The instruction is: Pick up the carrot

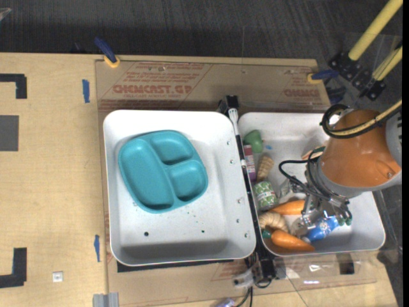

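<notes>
- Carrot [291, 240]: lies flat in the right bin [367, 238], close to its near wall, towards the near-left corner. Long axis runs roughly left-right along that wall, tilted a bit; fat end w/ green stub points left, thin tip points right & slightly towards the near wall.
- 2nd orange piece [289, 206] just behind it, nearer bin centre, also lying approx left-right; partly hidden by the gripper, so can't tell its full shape.
- Gripper [317, 221]: low over the right bin, near-centre area, just right of & above the carrot's thin end. Can't tell the gripper's state, wrist & cables block it. Nothing visibly held.
- Arm [358, 155]: orange band over the right half of the right bin, comes in from the right edge.
- Blue item [321, 228] right at the gripper tip, beside the carrot's tip; touching or not, can't tell.
- Beige knobbly item [271, 220] just left of the gripper, next to the carrot's fat end.
- Green speckled item [264, 193] & green rounded item [254, 137] along the right bin's left wall, further back.
- Left bin [128, 238]: teal divided tray [163, 169] at its centre, 3 compartments.
- Both bins sit on a cardboard sheet [160, 82] on the bench.
</notes>
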Available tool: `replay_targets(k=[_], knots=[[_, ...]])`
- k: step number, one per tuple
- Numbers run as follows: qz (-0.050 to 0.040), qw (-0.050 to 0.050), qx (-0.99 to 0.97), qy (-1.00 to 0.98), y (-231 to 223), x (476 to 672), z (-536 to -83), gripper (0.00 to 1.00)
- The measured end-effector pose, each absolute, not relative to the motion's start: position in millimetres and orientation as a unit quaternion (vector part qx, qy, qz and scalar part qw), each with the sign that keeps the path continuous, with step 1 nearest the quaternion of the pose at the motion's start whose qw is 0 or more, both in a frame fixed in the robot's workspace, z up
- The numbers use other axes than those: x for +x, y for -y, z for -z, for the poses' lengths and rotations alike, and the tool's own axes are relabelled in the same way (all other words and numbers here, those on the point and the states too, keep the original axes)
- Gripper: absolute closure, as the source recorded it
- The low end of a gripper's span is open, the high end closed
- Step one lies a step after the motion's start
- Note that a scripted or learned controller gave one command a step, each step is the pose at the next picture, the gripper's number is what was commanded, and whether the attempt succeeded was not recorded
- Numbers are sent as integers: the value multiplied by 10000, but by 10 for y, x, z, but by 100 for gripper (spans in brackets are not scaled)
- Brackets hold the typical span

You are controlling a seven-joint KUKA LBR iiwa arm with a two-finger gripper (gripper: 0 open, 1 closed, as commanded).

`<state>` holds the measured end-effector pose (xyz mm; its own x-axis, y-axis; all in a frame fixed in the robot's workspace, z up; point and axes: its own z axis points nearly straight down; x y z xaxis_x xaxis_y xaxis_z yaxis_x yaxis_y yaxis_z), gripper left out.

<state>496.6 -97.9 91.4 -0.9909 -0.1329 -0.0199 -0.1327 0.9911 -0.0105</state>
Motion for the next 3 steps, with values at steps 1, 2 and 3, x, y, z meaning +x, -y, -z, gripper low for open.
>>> replay_targets(k=[1,2,3], knots=[[44,174,-673,-9976,960,5009,-1037,100],[-8,54,421,-9991,459,5276,-1862,100],[-13,10,-348,-9994,-162,4889,-1849,100]])
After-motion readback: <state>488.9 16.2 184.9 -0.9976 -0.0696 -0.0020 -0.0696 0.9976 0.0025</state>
